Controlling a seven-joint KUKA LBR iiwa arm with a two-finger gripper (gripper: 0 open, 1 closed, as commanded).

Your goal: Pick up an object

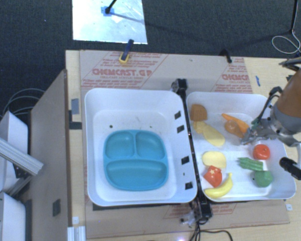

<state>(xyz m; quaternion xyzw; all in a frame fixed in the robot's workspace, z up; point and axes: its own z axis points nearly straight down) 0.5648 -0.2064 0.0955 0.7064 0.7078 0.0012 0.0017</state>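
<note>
toy food (pixel 213 160) crowds right bin (pixel 241 99); its far strip lies open.

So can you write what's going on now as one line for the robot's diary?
task: pick up | hand: in right bin, by carrot | plate: in left bin

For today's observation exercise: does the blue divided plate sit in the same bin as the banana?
No: the blue divided plate lies in the left bin, while the banana lies in the right bin.

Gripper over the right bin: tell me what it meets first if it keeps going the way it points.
The gripper points leftward and down toward the orange toy carrot, which looks first in its line. Depth is unclear from this slanted view, so it could instead touch the right bin floor beside it.
</note>
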